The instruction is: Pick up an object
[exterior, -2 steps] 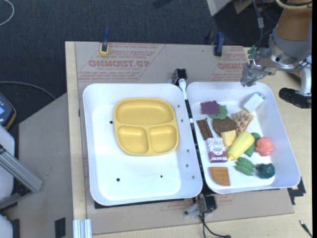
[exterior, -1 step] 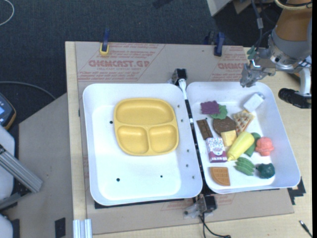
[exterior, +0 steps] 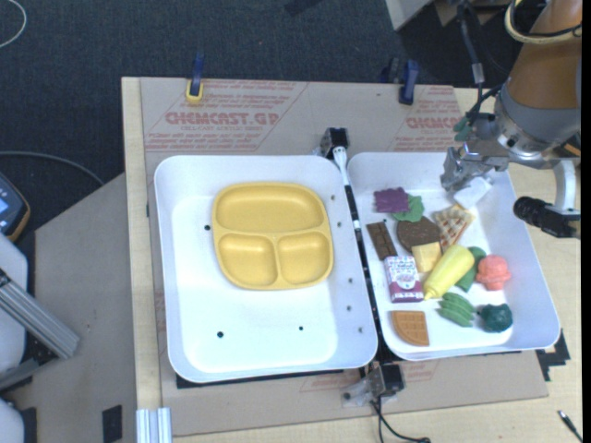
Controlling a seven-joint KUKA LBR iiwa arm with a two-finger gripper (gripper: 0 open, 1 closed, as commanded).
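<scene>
The right bin (exterior: 536, 247) holds a pile of toy food: purple grapes (exterior: 391, 199), a brown cookie (exterior: 417, 232), a waffle (exterior: 452, 220), a chocolate bar (exterior: 380, 238), a pink and white carton (exterior: 403, 278), a yellow corn-like piece (exterior: 448, 270), a pink fruit (exterior: 494, 270), a green pepper (exterior: 455, 307), broccoli (exterior: 496, 317) and an orange cracker (exterior: 410, 327). My gripper (exterior: 468, 181) hangs over the bin's far right corner, just beyond the waffle. A small white shape sits at its tip; I cannot tell what it is.
A yellow divided plate (exterior: 272, 233) lies in the left bin (exterior: 175, 275). Both bins rest on a cardboard sheet (exterior: 240, 109) held by clamps at the far edge. A black fixture (exterior: 545, 215) juts in at the right.
</scene>
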